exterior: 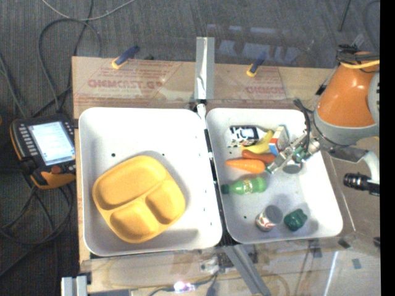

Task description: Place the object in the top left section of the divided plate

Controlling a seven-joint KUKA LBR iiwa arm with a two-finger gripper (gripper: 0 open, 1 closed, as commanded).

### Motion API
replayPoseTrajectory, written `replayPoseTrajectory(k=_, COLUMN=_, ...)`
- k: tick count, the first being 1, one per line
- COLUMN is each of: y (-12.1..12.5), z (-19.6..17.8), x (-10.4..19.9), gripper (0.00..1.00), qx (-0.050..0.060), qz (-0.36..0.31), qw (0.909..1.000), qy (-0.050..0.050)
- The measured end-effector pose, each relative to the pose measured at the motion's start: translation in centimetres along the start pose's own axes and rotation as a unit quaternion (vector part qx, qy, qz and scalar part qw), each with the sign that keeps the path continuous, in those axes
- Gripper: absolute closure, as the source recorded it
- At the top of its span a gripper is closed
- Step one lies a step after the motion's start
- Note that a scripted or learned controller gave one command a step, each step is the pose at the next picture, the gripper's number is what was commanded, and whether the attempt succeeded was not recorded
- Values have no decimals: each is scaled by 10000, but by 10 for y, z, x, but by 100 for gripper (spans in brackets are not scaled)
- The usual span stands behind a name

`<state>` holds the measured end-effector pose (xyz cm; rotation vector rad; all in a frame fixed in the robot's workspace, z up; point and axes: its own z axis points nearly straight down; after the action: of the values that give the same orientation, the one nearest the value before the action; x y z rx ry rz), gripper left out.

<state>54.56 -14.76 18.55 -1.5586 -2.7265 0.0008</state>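
Entry: yellow three-section plastic plate (139,197) lay in left white bin (86,165). Two-finger gripper (290,155) hovered in right white bin (321,190) beside orange carrot toy (245,164) and yellow banana toy (264,142) (jaws' state: cannot tell). Advised: descend squarely over one item.

Faded red lettering is printed on the cardboard sheet (145,82) lying on the bench behind the two bins, appearing upside down and reversed from this view; individual characters cannot be read with certainty. A black-and-white package (245,132) in the right bin (321,227) carries markings too small to read. The handheld pendant's screen (48,139) shows illegible content.
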Motion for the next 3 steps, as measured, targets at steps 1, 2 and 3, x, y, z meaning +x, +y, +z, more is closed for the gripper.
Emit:
replayPoseTrajectory(k=1, y=55, z=-51, x=93, gripper=100, qx=0, qz=421, qw=9991, qy=-1)
replayPoseTrajectory(k=2, y=51, z=-42, x=61, gripper=100, qx=2, qz=501, qw=9987, qy=-4)
replayPoseTrajectory(k=3, y=12, z=-27, x=104, gripper=100, qx=15, qz=578, qw=9983, qy=0)
